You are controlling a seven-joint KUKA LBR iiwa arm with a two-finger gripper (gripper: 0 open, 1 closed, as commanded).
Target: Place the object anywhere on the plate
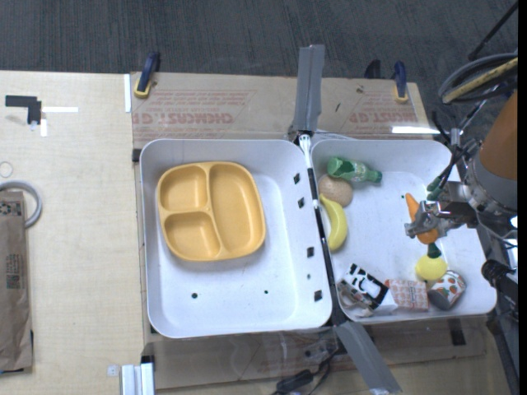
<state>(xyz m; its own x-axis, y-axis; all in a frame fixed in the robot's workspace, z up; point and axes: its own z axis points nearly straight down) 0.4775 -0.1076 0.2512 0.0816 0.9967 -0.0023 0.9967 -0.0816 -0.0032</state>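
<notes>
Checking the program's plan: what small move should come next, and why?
Probably a short straight lift. The pincer sits low in the right bin at the carrot, while the yellow plate lies in the left bin, past the divider. A grasp isn't confirmed.

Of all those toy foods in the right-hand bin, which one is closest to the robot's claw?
The orange carrot: it lies right at the gripper. The yellow lemon sits just below; the banana, potato and green bottle lie further left.
</notes>
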